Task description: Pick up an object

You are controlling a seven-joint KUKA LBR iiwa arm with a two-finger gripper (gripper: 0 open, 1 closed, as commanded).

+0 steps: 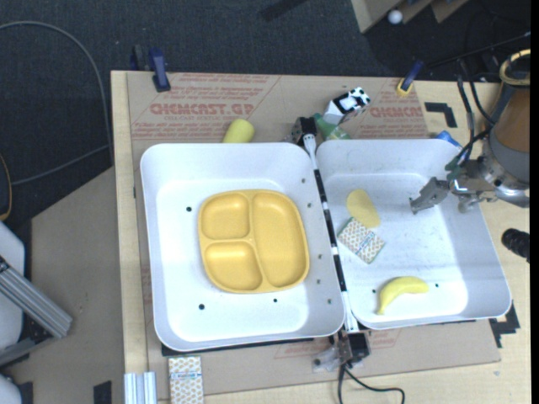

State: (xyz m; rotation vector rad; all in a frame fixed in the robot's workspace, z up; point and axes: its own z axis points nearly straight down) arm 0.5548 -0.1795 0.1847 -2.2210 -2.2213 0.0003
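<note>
When counted from the view's left to its right: two white bins, touching along a shared edge. One plate, one lump, one packet, one banana, one gripper.

Left bin [168,183]: well apart from the gripper [439,194], far toward the view's left of it. Holds one yellow plate [253,241] with three compartments, lying flat about the middle of the bin floor.

Right bin [476,259]: directly under the gripper. Holds three things, all to the view's left of the gripper or below it:
- One pale yellow oval lump [363,208], nearest to the gripper, to its left and slightly lower in the view, apart from it with bare bin floor between.
- One small square patterned packet [362,242], tilted like a diamond, just below the lump and close to touching it, farther from the gripper than the lump.
- One banana [400,292], curved, lying near the bin's front edge, below the gripper and a little left of it, well apart.

Gripper itself: grey, reaching in from the right and hanging over the upper right part of the right bin, above bare white floor. Touching none of the three things. How far open, or whether shut, cannot be told from this slant.

On the brown board behind the bins, up and left of the gripper: one yellow cylinder [239,130], one black-and-white toy [350,102].
</note>
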